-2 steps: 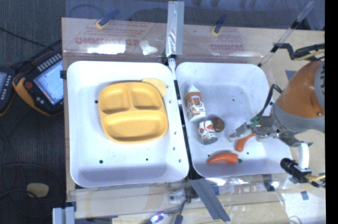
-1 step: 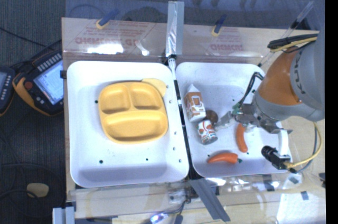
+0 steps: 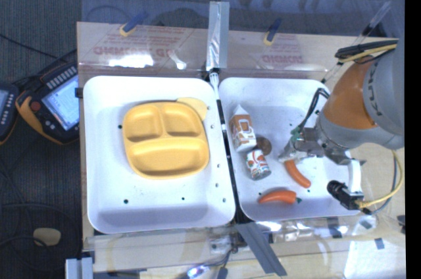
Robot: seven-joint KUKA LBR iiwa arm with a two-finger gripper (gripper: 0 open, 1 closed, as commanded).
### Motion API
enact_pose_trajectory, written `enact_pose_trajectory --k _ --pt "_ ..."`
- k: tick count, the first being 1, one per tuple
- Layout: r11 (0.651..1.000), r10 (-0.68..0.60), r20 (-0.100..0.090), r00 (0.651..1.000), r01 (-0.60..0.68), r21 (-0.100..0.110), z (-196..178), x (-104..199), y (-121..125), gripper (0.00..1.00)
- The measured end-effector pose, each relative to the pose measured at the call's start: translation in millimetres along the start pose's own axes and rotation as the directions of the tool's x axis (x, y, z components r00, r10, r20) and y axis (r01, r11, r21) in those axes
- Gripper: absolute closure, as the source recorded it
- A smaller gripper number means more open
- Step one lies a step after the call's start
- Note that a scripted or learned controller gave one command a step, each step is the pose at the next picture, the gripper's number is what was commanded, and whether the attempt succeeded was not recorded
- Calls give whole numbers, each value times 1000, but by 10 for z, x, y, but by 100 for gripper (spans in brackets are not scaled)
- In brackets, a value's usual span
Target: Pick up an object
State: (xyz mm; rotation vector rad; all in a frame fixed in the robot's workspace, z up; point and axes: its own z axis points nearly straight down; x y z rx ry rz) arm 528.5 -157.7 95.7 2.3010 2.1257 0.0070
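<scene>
— Nearest candidate? Small orange sausage-shaped toy (image 3: 297, 174), lower right of the frame, lying at a slant on the floor of the right bin (image 3: 276, 90), just below the end effector (image 3: 294, 147).

— State of the end effector? Cannot tell; too small and too tangled with cable and bracket to read. Nothing visibly held.

— Handling, as a judgement? Probably light, hollow plastic, smooth and rounded, so apt to roll or squirt out of a pinch. Best taken across the narrow middle, at right angles to the long axis, not at the tapered ends.

— Other options? Second orange piece with a green tip (image 3: 279, 197), lower still, near the front wall of the bin; same shape, same advice, though closeness to the wall could crowd a grasp. Two small cartons, one (image 3: 243, 129) upright-looking near the bin's left wall, another (image 3: 258, 164) just below it; likely light and stiff, flat sides friendlier to a pinch. Small brown disc (image 3: 263, 143) between them, flat, hard to get under.

— Left bin (image 3: 105, 159)? Yellow divided tray (image 3: 167, 139), wide and shallow; graspable only at a rim, likely too broad otherwise.
</scene>
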Motion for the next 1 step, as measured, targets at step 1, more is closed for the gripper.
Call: enact_pose_trajectory --k 1 --pt "999 -46 -1 999 46 15 -1564 753 -16 100"
